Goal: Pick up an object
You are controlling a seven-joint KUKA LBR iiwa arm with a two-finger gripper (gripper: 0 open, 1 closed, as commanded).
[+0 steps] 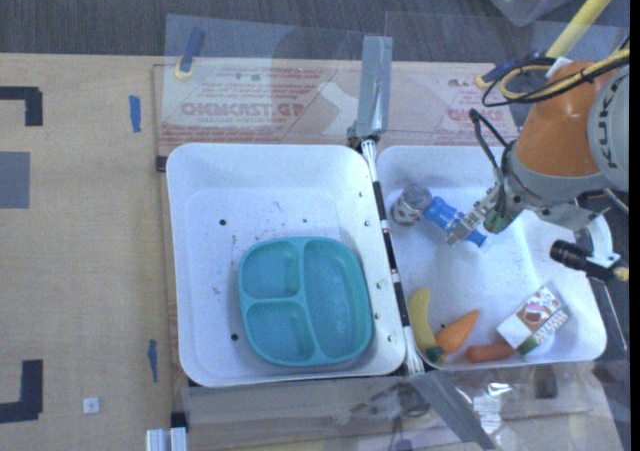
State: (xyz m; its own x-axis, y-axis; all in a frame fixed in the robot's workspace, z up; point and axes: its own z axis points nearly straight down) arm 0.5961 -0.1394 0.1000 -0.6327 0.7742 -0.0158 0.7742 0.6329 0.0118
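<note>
Camera view, slanted down on bench with two white bins side by side. Left bin (200,189): holds teal divided plate (304,302), three compartments, lying flat toward near right corner; dark specks scattered on bin floor. Right bin (590,339): several small items. Blue-and-silver object (432,210) near far left part, silver round end toward divider, blue body pointing right toward arm. Yellow banana (423,321) along left wall, near front. Orange carrot (458,330) just beside banana, tilted. Second orange piece (490,351) lying flat along front wall, close to carrot. Small carton with red-and-white print (540,318) near front right corner, tilted.

Arm entering from right, orange band above wrist, grey body, cables looping over top. Gripper (474,227) low over right bin, at right end of blue-and-silver object, touching or just beside blue body. Finger state: cannot tell, tips too small and blurred against blue. Not clear whether object sits between fingers; object appears resting on bin floor.

Clear plastic sheets and grey strip behind bins; blue tape marks on tan bench at left.
</note>
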